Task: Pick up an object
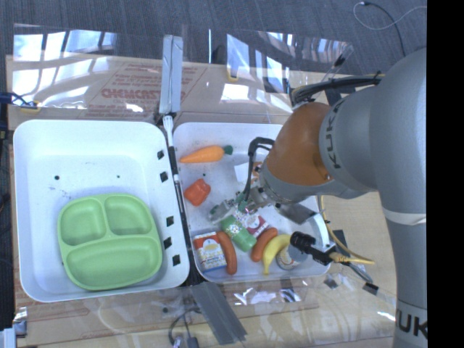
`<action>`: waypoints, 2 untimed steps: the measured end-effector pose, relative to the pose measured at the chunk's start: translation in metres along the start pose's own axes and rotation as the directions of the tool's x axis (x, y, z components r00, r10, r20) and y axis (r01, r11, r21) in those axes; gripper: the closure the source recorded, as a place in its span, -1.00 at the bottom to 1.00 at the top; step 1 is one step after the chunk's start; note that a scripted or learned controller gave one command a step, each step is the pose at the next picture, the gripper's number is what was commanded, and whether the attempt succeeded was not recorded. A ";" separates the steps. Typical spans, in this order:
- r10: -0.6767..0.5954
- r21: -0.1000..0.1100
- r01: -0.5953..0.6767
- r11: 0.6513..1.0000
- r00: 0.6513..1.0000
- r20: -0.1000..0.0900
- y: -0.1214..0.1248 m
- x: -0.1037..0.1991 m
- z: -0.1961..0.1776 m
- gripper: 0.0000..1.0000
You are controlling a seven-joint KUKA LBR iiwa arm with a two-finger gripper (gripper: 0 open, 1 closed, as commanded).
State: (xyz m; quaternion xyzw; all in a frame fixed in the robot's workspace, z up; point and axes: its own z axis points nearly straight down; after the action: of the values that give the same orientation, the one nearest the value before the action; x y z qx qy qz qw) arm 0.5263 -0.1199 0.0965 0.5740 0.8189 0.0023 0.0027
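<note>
Much open floor, left bin [43, 165]

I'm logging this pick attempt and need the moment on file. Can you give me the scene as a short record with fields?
left bin: holds a green divided plate
right bin: carrot, orange pepper, banana, two sausages, small carton, green packet
arm: reaches in from the right, over the right bin
gripper: low among the items near the bin's middle
grasp: cannot tell from this view
</note>
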 end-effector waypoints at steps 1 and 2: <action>-0.023 0.008 0.023 1.000 1.000 -0.002 0.055 -0.007 -0.069 -1.00; 0.086 0.012 -0.086 0.996 0.996 -0.003 0.027 0.049 -0.094 -1.00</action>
State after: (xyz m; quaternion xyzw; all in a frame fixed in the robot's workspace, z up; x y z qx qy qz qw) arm 0.5347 -0.0647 0.1910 0.6088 0.7933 -0.0015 -0.0020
